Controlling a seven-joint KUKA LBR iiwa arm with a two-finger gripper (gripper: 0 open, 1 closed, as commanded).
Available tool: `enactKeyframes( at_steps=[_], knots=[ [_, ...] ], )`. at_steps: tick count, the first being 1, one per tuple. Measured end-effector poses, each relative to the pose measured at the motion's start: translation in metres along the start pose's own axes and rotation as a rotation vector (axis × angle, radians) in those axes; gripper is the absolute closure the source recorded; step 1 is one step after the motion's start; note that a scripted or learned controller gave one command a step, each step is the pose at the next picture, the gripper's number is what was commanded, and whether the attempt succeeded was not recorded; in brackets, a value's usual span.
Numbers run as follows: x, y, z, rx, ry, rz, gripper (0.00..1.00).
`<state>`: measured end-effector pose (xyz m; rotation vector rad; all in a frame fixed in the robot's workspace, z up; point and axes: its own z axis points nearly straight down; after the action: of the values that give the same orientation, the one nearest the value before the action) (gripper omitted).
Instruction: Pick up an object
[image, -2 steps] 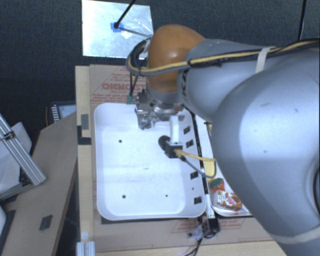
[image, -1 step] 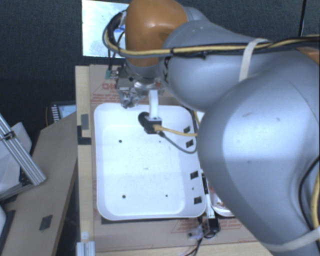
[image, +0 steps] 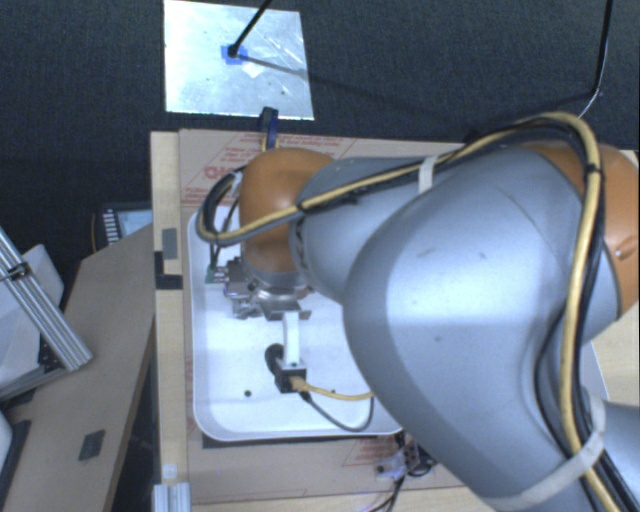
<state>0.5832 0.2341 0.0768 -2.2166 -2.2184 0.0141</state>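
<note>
My gripper (image: 252, 298) hangs low over the far part of the left white bin (image: 203, 400), below the orange wrist band (image: 272, 195). The gripper's metal body hides its tips. A small green bit (image: 213, 272) shows at the gripper's left side; what it is cannot be told. A tiny dark speck (image: 247, 393) lies on the bin floor nearer the front. The grey arm (image: 470, 300) covers the right half of the view and whatever lies beneath it.
The bin sits on a cardboard-covered bench (image: 165, 300). A shiny metal sheet (image: 238, 60) lies beyond the bench at the top. An aluminium rail (image: 40, 310) slants at the far left. The bin's front floor (image: 240, 410) is bare white.
</note>
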Motion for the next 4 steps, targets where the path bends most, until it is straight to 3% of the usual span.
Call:
enactKeyframes(
  at_steps=[1, 2, 3, 4],
  knots=[
    [-0.088, -0.080, -0.006, -0.003, 0.001, 0.005, 1.00],
    [-0.126, -0.097, -0.062, -0.013, 0.002, 0.003, 1.00],
    [-0.182, -0.047, -0.109, -0.018, 0.000, 0.005, 1.00],
    [-0.137, 0.019, -0.266, -0.033, 0.006, -0.008, 1.00]
  ],
)
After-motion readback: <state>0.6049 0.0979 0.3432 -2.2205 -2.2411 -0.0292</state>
